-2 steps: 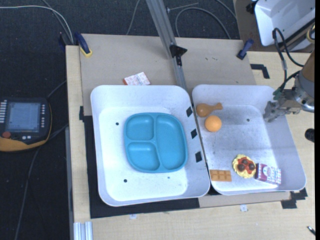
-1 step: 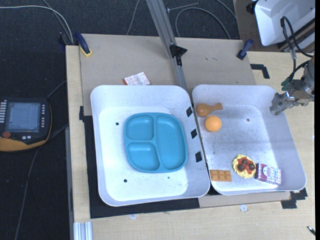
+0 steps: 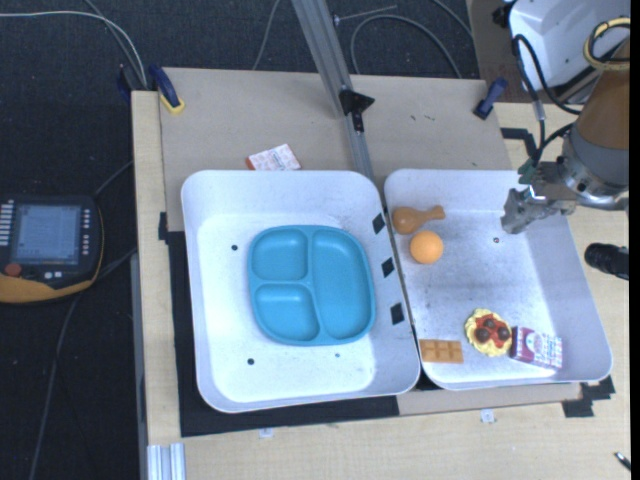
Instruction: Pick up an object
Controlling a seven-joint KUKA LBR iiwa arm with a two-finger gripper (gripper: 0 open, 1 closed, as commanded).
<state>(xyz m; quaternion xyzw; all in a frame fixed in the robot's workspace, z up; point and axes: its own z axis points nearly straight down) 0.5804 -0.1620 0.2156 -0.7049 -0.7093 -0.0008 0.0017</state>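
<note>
the gripper (image 3: 520,211) hangs over the upper right part of the right bin (image 3: 560,268); its jaws are small and dark here, so i cannot tell if they are open or closed. the arm is cut off at the right edge. in this bin lie a smooth round orange ball (image 3: 427,248), a tan pear-like piece (image 3: 415,218) just above it, a flat brown cracker (image 3: 441,351), a small tart (image 3: 487,331) and a purple packet (image 3: 538,349). the left bin (image 3: 215,268) carries a blue plastic tray (image 3: 310,284) with three compartments.
</note>
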